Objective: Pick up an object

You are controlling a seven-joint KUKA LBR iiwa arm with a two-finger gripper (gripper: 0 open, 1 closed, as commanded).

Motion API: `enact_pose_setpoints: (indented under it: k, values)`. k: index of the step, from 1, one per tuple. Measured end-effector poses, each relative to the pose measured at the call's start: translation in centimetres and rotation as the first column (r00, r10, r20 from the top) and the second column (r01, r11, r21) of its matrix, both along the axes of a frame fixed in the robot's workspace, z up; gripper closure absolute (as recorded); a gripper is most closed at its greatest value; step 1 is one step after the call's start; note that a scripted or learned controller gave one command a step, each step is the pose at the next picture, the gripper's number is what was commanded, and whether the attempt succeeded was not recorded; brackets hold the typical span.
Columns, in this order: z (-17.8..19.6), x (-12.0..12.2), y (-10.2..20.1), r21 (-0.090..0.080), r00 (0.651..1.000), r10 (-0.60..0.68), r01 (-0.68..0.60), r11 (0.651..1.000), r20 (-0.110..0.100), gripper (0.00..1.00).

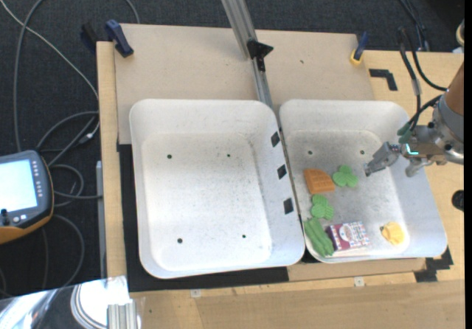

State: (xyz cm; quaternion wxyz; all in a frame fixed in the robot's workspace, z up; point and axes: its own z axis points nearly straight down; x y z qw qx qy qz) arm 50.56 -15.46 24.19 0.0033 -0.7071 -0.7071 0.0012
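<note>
The counter [184,62] carries two shallow white bins side by side. The left bin [147,128] holds no objects; the right bin [324,117] holds all of them, grouped in its near half. A metal pole [236,7] slants down from the far edge and ends at the seam between the bins, where small black clips sit along the shared rims. Blue clamps [118,36] hold the far left corner of the board, and a yellow and blue clamp [359,51] sits at the far right. Off the counter to the left lies a control pendant [22,191] amid loose cables.

Contents of the right bin: an orange piece [319,181] near the centre, a green piece [345,177] just beside it on the right, a second green piece [321,208] nearer, and a longer green piece [317,235] against the near left wall. A pink and white packet [349,236] lies just beside that long green piece, and a yellow piece [393,232] sits apart in the near right corner.

The arm enters from the right — its hand [383,160] hangs over the right half of the right bin, pointing left. Nothing is seen between its fingers; whether they stand open or closed cannot be told. The nearest object is the green piece beside the orange one, just left of the hand and a little nearer — not touching it. The yellow piece lies well nearer than the hand, the packet nearer and to the left.
</note>
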Motion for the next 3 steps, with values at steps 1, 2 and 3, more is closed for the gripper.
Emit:
enact_pose_setpoints:
  k: [1,2,3]
  values:
    - [0.2,0.1,0.0,-0.001,1.0,0.001,-0.001,1.0,0.005,0.0]
    - [-6.1,0.0,-0.2,0.001,1.0,0.0,0.0,1.0,-0.002,0.0]
    - [-11.3,0.2,1.0,0.001,1.0,0.001,-0.001,1.0,-0.002,0.0]
